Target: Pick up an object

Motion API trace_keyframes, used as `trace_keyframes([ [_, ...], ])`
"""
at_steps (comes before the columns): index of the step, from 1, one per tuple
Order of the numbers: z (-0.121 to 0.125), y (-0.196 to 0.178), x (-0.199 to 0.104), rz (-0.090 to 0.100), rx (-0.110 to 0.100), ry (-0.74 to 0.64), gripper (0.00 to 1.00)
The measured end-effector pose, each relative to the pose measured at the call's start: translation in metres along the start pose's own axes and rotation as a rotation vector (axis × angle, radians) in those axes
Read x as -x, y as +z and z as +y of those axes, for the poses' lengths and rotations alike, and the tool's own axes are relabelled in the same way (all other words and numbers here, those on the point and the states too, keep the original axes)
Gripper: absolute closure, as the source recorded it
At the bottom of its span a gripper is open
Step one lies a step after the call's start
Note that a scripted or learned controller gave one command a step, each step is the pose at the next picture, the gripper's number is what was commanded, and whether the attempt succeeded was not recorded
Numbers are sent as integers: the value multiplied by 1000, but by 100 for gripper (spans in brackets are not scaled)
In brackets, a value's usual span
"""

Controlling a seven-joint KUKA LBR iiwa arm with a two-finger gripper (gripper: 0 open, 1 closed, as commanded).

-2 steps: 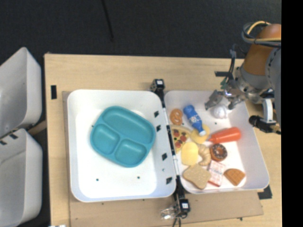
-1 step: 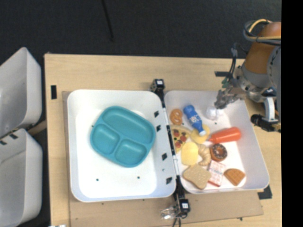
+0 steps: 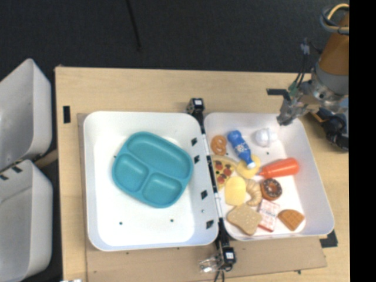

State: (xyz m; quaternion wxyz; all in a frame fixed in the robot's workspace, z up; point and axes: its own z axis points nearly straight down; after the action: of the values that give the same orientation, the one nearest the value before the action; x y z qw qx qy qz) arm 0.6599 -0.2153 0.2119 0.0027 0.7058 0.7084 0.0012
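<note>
The right bin (image 3: pixel 311 157) holds a heap of toy food. In it lie a blue bottle (image 3: pixel 239 146), a white round piece (image 3: pixel 262 137), an orange carrot (image 3: pixel 280 168), a chocolate donut (image 3: pixel 271 188), a yellow chunk (image 3: pixel 235 191), a bread slice (image 3: pixel 244 218) and a brown cookie (image 3: pixel 291 218). My gripper (image 3: pixel 285 115) hangs over the bin's far edge, up and to the right of the white piece and apart from every object. The arm's orange band (image 3: pixel 335 54) rises behind it at the right.
A teal divided plate (image 3: pixel 153 169) lies in the left bin (image 3: pixel 97 216). A pizza slice (image 3: pixel 223 169), a small orange piece (image 3: pixel 219 144) and a pink-and-white packet (image 3: pixel 269 213) also crowd the right bin. Black clips (image 3: pixel 195 105) sit along the divider between the bins.
</note>
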Motion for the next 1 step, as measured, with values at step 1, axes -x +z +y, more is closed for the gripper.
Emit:
trace_keyframes([
  [1,1,-31,2,0,-1,1,100],
])
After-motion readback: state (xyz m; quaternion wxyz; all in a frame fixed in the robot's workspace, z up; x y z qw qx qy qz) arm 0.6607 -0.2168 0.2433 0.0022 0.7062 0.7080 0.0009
